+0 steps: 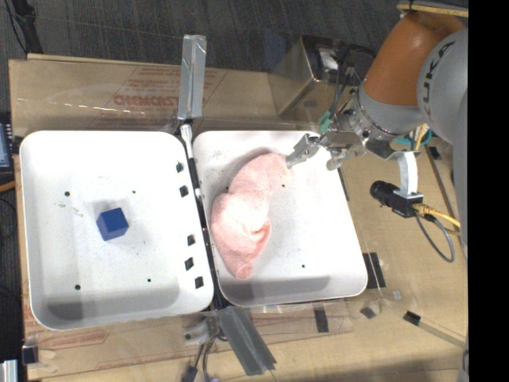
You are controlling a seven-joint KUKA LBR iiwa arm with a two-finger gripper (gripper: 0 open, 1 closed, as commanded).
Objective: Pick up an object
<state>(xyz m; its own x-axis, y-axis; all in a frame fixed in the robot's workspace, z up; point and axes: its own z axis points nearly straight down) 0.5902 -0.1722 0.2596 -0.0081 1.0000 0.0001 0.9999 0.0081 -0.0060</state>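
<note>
Dark carpet lies beyond the far edge of your bench, and a flattened cardboard sheet sits under two white bins. Your left bin holds a small blue cube on its floor, well apart from everything else. Your right bin holds a crumpled pink cloth, stretched from the near left toward the far middle. Your gripper hangs over the right bin's far side, jaws spread apart with nothing between them, one fingertip just beside the cloth's far end. Watch the risk here: closing on that thin edge may pinch only a fold, letting the soft cloth slip free as you lift.
</note>
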